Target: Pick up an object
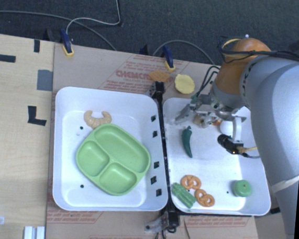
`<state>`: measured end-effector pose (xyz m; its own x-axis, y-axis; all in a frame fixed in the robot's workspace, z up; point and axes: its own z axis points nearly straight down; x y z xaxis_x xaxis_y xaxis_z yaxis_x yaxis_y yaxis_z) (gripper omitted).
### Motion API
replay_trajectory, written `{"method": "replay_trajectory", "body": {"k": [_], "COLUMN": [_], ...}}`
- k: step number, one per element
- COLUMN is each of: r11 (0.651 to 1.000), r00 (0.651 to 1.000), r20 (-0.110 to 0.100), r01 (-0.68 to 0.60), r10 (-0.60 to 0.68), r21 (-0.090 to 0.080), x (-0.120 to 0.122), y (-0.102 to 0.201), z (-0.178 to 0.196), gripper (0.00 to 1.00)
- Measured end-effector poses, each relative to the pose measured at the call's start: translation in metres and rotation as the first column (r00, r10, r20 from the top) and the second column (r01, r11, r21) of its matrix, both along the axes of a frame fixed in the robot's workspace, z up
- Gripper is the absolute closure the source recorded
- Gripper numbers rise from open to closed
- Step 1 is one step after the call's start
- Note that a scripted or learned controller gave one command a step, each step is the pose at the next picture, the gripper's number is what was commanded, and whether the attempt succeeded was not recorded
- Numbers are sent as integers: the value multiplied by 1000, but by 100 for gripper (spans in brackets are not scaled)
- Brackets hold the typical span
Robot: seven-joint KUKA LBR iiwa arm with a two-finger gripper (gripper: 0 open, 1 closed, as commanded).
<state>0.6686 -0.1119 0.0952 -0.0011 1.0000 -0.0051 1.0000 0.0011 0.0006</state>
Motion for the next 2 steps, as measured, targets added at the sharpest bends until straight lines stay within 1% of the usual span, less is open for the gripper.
{"method": "replay_trajectory", "body": {"k": [1, 2], "r11": [1000, 1000], "r00": [1000, 1000], "r20": [1, 1], "r01": [0, 0], "r10": [0, 0], "r21": [3, 3], "x": [-48, -48], "y": [16, 16], "z": [-9, 0], "gripper": [0, 100]}}
